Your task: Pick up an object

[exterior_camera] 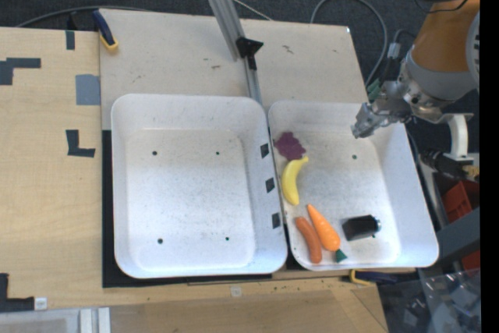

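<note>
While nothing has yet been lifted, the left bin (140, 109) at centre left of the frame lies bare, and the right bin (413, 191) beside it carries every candidate: one purple grape bunch (289, 143) near its upper left, one yellow banana (292, 179) just below that, two orange carrots (316, 232) side by side further down, and one black block (361, 227) at lower right. So that is two bins and five objects. At the upper right of the frame the gripper (365, 125) hangs over the right bin's top corner, well apart from all of them; whether it is released or clenched I cannot tell, and nothing shows in it. My worry is a descent from here meeting bare floor or the bin wall, or, over the carrots, a nudge that pushes one away because they lie so close together
</note>
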You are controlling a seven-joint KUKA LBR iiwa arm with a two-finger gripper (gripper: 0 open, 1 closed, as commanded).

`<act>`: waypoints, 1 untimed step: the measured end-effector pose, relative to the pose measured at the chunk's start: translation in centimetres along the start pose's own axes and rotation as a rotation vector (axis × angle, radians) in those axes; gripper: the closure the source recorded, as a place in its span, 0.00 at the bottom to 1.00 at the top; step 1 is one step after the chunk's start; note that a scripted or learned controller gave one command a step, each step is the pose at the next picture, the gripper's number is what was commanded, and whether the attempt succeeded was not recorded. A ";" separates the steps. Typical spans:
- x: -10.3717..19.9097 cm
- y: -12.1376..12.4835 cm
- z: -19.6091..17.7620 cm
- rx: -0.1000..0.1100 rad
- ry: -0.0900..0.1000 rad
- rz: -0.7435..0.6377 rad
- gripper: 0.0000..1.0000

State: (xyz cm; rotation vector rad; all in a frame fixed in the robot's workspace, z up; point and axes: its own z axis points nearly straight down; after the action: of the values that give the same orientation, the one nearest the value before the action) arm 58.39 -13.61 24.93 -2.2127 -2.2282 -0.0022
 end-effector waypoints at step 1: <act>5.9 1.0 0.0 0.000 0.000 -0.001 1.00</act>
State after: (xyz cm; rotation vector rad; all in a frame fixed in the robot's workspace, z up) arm 59.34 -7.70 24.91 -2.2121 -2.2290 -0.0017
